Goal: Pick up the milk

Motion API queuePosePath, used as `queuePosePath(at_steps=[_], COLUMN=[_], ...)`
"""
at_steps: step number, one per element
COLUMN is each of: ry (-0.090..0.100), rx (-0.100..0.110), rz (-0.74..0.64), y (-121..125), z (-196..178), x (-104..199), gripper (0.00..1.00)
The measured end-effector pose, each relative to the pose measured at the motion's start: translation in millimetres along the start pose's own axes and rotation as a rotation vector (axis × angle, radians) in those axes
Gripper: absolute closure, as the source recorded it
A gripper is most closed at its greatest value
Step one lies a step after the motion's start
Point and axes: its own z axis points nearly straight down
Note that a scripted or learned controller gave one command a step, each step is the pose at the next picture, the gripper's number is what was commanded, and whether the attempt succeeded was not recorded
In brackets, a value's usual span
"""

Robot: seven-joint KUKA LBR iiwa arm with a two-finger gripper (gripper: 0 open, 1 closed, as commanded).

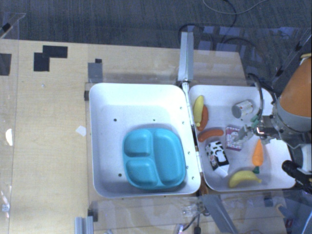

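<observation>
The milk (217, 155) is a small carton with black and white cow patches. It lies on its side in the right bin (273, 182), near the bin's front left. My gripper (246, 133) hangs over the middle of the right bin, above a pink packet (234, 137), to the right of the milk and a little behind it. Nothing of the milk is under the gripper. The grey arm with its orange band (300, 94) comes in from the right edge.
The right bin also holds a yellow banana (198, 108) and a sausage (209, 133) at the left, a silver can (242, 108) at the back, a carrot (258, 153) and a second banana (243, 178) at the front. A blue sectioned tray (153, 157) lies in the left bin (112, 106).
</observation>
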Motion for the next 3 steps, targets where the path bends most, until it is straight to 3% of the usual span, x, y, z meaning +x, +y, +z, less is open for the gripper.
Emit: queuePosePath(at_steps=[1, 2, 3], ry=[0.0, 0.0, 0.001], rx=[-0.001, 0.001, 0.0], rz=[0.167, 0.241, 0.24], y=[93, 67, 68], z=[24, 86, 77], x=[13, -27, -26], gripper=[0.0, 0.0, 1.0])
